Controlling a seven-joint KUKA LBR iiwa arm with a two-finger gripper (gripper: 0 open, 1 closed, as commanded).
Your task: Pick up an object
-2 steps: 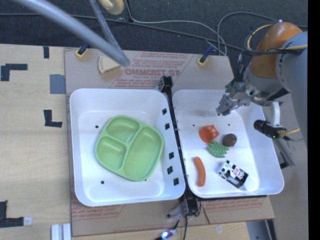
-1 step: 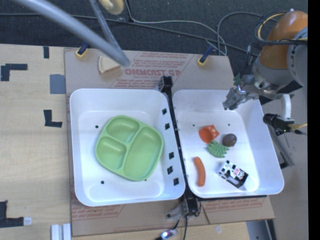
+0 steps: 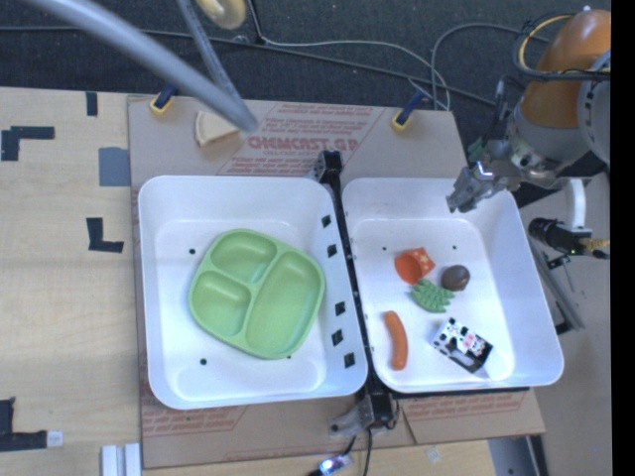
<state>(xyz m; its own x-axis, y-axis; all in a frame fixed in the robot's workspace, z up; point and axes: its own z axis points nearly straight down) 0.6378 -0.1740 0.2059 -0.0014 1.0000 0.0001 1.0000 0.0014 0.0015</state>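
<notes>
So the pickable stuff all sits in the right bin [image 3: 516, 266], bunched in its middle and near half; taking that bin as the landmark: a red-orange piece [image 3: 415, 264] about dead centre, a brown ball [image 3: 455, 278] just beside it toward the arm's side, a green leafy thing [image 3: 432, 297] touching or nearly touching both on the near side, an orange sausage-shaped item [image 3: 396, 339] closer to the divider, and a black-and-white patterned block [image 3: 462, 345] toward the bin's near outer corner.

The gripper [image 3: 464, 197] hangs over the bin's far outer corner, well apart from all of them; it holds nothing that I can see, and honestly I cannot tell whether it's spread or closed, too small and dark from this angle.

If I were picking, I'd go for the sausage or the block; both lie apart from the cluster, so less chance of nudging neighbours. Come straight down, centre over the narrow width.

The green tray [image 3: 258, 293] sits in the left bin [image 3: 159, 266]; the arm's upper part is cut off past the orange band.
</notes>
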